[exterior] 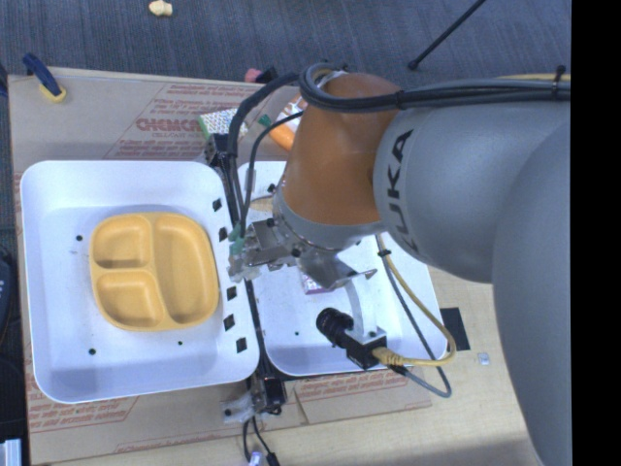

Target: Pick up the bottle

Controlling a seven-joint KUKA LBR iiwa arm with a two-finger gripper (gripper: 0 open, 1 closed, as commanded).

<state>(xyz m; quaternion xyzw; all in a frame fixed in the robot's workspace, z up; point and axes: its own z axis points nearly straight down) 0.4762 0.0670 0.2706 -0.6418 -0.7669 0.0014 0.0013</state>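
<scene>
Cardboard-covered worktop [146, 129] carries two bins; my gripper [291, 255] hangs at nine o'clock in the right bin [422, 289], its state untellable. Bottle hidden, so I should descend slowly, centred.

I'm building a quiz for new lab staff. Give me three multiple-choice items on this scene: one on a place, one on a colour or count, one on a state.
1. Where does the yellow tray lie?
A. left bin
B. right bin
C. on the floor

2. How many compartments does the tray have?
A. two
B. three
C. five

3. Where is the arm?
A. over the right bin
B. over the left bin
C. off the bench

Answers: 1 A, the tray rests inside the left bin. 2 B, ridges divide it into three. 3 A, the arm's bulk covers the right bin.
</scene>
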